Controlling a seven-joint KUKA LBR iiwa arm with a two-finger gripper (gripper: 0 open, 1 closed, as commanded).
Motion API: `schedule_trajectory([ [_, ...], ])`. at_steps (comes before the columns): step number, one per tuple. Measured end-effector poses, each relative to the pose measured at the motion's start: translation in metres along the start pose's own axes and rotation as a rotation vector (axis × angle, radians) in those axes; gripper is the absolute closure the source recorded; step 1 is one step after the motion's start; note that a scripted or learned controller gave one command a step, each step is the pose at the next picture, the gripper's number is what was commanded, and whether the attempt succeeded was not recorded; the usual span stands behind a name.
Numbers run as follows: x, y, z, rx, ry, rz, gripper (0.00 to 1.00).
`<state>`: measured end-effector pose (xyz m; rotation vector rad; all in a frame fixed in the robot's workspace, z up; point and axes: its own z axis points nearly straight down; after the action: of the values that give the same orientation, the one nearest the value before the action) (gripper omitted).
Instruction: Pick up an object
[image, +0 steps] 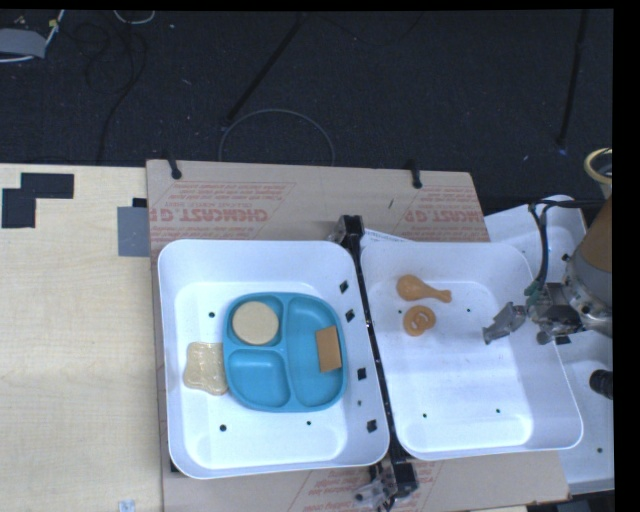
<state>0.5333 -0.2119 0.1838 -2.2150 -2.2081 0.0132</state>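
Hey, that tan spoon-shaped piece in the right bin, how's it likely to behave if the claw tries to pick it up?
The spoon-shaped piece lies flat on the right bin, so it probably sits low and gives little to pinch. It looks small and thin, likely light. On the smooth white floor it may slide when nudged. Its round end and narrow handle could make it pivot.

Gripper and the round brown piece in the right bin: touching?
Apart. The camera view shows bare white bin floor between the gripper and the round brown piece.
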Motion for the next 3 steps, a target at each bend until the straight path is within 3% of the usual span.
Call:
schedule_trajectory([
  [1, 0.000, 0.003, -0.008, -0.013, -0.003, -0.003, 0.00],
  [3, 0.011, 0.002, 0.095, -0.010, -0.002, -0.003, 0.00],
])
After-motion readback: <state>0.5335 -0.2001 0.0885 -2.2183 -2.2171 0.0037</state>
